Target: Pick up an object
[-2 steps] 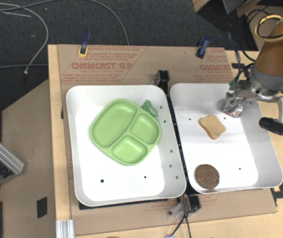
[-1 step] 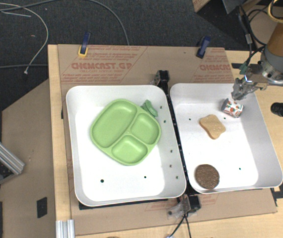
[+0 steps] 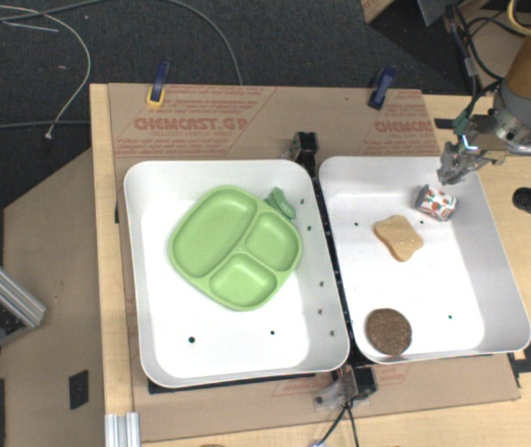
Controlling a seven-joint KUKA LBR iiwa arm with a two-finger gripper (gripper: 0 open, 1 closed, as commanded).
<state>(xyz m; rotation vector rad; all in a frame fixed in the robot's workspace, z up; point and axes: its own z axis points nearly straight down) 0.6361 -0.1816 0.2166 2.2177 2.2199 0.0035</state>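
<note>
Nearest the lens: brown disc [image 3: 388, 331] at the front of the right bin [image 3: 489, 287], tan slice [image 3: 398, 237] behind it, well apart. Farther back, small white block [image 3: 436, 202] toward the bin's rear right corner, with gripper [image 3: 452, 173] poised just above it, perhaps touching; cannot tell how wide the claw stands. Probably lining up on the block. Best to centre over it, descend straight, mind the nearby bin wall, close firmly, then lift slowly.
</note>
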